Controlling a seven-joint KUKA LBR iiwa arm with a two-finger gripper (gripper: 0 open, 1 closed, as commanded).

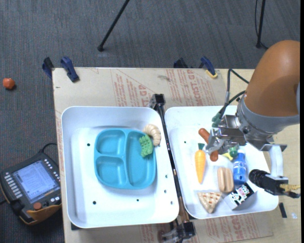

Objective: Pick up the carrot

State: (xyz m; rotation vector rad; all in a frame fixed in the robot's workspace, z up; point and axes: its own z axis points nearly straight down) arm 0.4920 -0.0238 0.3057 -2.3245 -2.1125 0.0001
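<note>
The gripper (216, 145) hangs low over the right bin (182, 116), reaching in from the right beneath the arm's (273, 85) orange band; whether it is parted or closed cannot be told from this slanted view, and nothing can be seen caught in it. The carrot (199, 166) lies on the bin floor just below and slightly left of the gripper, orange, lengthwise with its green tip toward the gripper, close to it but apparently not held. A small red-brown sausage (204, 134) sits just up and left of the gripper, and another reddish piece (214, 156) lies right under it, beside the carrot's top. Further below, to the right of the carrot, is a hot dog (224, 179), with a blue bottle (239, 168) beyond it, a black-and-white carton (241, 195) lower still, and a toasted sandwich wedge (210, 201) at the bin's near edge. Well to the left of the gripper, the left bin (76, 135) holds a blue divided plate (109, 178) with a green broccoli piece (146, 146) on its right rim and a croissant (153, 132) just beside that. Both bins rest on the worktop (121, 85).
</note>
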